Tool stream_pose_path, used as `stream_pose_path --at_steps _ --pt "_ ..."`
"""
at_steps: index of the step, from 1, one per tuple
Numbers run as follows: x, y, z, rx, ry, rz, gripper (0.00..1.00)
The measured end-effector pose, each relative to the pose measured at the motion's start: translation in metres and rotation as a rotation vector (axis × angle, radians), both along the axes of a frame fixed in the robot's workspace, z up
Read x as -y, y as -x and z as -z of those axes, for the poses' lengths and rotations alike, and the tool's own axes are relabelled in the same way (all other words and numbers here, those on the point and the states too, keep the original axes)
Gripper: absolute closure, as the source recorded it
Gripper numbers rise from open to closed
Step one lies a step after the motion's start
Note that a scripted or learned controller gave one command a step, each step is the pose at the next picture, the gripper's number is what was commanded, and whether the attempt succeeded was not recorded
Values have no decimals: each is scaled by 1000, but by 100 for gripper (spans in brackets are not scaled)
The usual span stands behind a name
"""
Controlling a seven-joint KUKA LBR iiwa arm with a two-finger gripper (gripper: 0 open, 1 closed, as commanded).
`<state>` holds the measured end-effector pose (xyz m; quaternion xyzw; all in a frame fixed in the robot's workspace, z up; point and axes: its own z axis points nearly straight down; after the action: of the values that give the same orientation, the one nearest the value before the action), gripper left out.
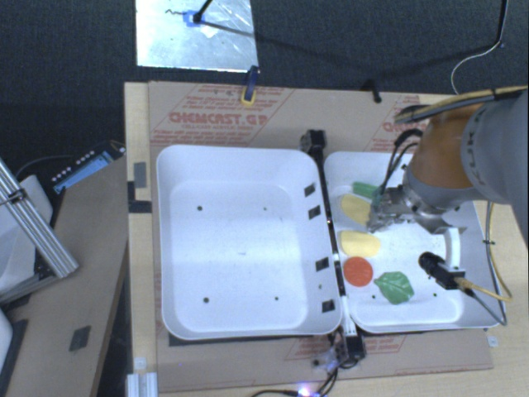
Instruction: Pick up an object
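Over in the right bin (471, 308) the gripper (382, 218) hangs low between two yellow pieces (357, 208) (360, 242), and honestly I can't tell how it's set, it's too dark and small from up here. Stuff is crowded: the orange disc (358, 271) and green leaf (395, 286) sit just below. My worry is it wedges between the yellows and shoves them apart, or nudges one against the bin wall, and closes on nothing.

the gripper (382, 218) sits low in the right bin (413, 317), its fingertips too small and dark to tell apart. the arm (463, 160) hides the bin's far right corner, part of a green piece (364, 189), and runs off the right edge.
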<state>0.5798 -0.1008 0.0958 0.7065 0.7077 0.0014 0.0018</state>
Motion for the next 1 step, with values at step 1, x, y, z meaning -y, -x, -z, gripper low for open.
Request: stream_pose_path --at_steps 1 --pt "26 -41 -175 17 5 -2 100"
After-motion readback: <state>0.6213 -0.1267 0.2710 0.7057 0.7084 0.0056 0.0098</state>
